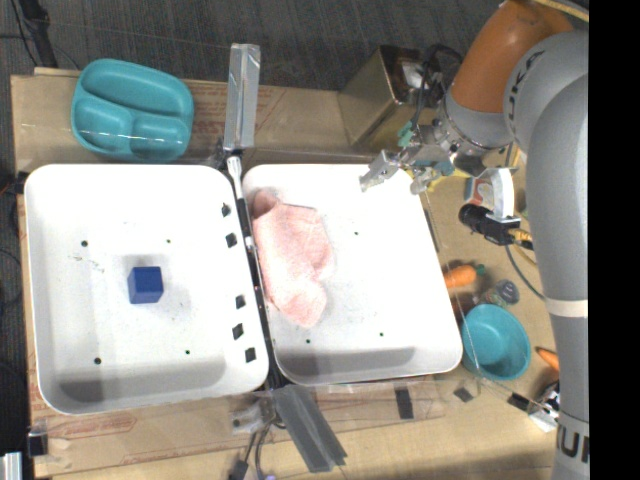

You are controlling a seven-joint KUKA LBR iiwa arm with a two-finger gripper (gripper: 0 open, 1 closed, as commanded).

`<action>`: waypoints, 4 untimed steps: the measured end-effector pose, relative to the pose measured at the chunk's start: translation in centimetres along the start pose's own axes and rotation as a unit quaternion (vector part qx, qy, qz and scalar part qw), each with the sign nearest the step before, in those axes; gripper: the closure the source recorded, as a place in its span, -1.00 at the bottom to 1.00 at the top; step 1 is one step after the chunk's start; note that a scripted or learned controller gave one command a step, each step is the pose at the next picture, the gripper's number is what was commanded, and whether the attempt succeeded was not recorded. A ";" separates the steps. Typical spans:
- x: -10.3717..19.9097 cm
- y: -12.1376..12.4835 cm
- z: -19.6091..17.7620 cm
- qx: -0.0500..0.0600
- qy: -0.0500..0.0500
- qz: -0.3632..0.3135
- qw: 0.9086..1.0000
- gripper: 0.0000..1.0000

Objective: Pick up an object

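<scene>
Bench (330, 113): a brown board carrying two shallow white bins side by side.
Clutter, near right: a small teal bowl (497, 340) sits just off the right bin's near right corner, with an orange object (459, 276) beside the bin's right rim, a little farther back.
Left bin (60, 298): holds one blue cube (146, 284), left of the bin's middle and resting flat on the floor, apart from every wall.
Right bin (400, 298): holds a pink cloth (291, 255), crumpled, lying along the bin's left side close to the divider between the bins.
Divider: the two bins meet at a dark seam with black clips (240, 288) spaced along it.
Arm (555, 148): grey with an orange band, entering from the right and bending toward the far edge of the right bin.
Hand (385, 171): above the far rim of the right bin, right of the cloth and well apart from it; nothing is seen between its fingers, and whether they are open or closed cannot be told.
Far left: a teal divided tray (132, 108) lies on the bench beyond the left bin.
</scene>
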State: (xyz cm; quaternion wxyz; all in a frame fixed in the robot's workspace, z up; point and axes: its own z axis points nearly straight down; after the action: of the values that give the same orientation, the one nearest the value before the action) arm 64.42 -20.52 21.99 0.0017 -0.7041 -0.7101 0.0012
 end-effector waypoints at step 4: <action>9.2 -4.1 11.6 -0.001 -0.001 -0.140 0.990 -1.00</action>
State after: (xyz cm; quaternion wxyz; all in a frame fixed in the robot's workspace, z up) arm 60.21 -11.36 10.39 0.0003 -0.5976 -0.8018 0.0013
